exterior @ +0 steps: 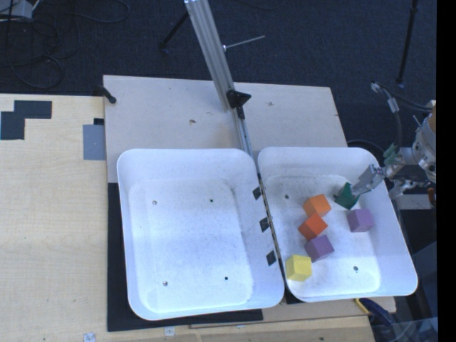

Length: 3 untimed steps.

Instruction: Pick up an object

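A green block point(345, 197) was seen in the right bin point(399, 276), just beside an orange cube point(318, 205). The jaws' state at it could not be told. Judged light, rigid, best gripped across flat faces.

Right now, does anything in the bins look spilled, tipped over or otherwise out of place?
Nothing stands out. The two orange blocks, two purple blocks and the yellow block all lie loose inside the right bin, none over its rim. The gripper is at a green block near that bin's far right side.
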Motion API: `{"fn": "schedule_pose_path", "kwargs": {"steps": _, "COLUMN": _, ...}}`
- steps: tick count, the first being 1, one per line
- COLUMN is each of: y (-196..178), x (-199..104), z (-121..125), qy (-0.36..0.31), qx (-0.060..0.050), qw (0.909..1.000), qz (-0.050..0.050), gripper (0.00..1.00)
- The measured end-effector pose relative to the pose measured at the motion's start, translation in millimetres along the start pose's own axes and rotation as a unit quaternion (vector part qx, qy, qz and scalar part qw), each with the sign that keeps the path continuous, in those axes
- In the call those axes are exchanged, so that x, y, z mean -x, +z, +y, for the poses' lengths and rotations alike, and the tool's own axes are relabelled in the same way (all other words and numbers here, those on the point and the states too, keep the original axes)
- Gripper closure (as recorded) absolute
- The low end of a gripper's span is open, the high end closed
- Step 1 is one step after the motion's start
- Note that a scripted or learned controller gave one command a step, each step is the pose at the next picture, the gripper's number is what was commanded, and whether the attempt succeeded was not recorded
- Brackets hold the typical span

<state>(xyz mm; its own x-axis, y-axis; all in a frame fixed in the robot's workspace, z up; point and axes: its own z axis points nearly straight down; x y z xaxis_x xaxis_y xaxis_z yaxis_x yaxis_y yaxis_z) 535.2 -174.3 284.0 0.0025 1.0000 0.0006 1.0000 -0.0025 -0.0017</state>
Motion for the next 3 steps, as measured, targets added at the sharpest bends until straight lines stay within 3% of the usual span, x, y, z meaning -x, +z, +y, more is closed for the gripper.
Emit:
{"fn": "schedule_pose_path", "kwargs": {"steps": 1, "y": 115, "x": -42, "z": -38, "qy": -0.001, "qx": -0.005, "qw": 1.0000, "qz": 0.002, "gripper": 0.00}}
{"fn": "schedule_pose_path", "kwargs": {"steps": 2, "y": 194, "x": -72, "z": -14, "qy": -0.002, "qx": 0.001, "qw": 1.0000, "qz": -0.001, "gripper": 0.00}}
{"fn": "schedule_pose_path", "kwargs": {"steps": 3, "y": 192, "x": -72, "z": -12, "qy": -0.001, "qx": 0.001, "qw": 1.0000, "qz": -0.001, "gripper": 0.00}}
